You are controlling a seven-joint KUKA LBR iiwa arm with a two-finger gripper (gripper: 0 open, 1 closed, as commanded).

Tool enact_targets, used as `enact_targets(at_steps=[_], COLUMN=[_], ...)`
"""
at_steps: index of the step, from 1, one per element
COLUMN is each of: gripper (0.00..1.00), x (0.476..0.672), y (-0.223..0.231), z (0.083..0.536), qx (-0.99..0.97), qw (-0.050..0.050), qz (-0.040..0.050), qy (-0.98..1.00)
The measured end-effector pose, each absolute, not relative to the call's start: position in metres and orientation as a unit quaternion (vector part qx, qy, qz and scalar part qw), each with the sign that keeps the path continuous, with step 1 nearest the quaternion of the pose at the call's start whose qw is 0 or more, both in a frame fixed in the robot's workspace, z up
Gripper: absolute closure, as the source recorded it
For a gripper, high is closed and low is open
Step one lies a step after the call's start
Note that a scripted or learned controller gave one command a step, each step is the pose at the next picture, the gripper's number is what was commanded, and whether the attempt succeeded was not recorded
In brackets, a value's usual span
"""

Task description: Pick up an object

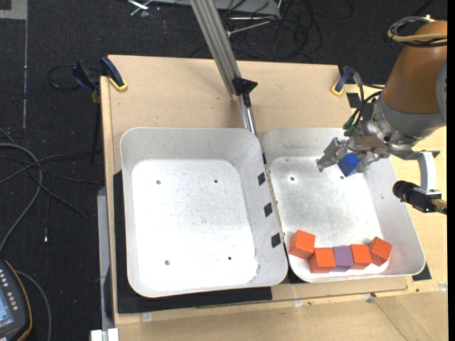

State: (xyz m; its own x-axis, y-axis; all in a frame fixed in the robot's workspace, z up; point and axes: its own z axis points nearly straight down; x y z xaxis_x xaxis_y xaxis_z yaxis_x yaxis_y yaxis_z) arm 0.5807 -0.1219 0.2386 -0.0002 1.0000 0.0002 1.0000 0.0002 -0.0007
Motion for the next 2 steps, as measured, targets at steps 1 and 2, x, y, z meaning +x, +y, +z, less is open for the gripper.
enact_targets(at_steps=[1, 2], gripper=[0.00, 0.00], x=[0.622, 0.621], y=[-0.189, -0.223], z=[0.266, 0.121], qx=[-0.709, -0.708], qw=[-0.004, 0.002], qz=[-0.0006, 0.0022], qy=[-0.706, -0.706])
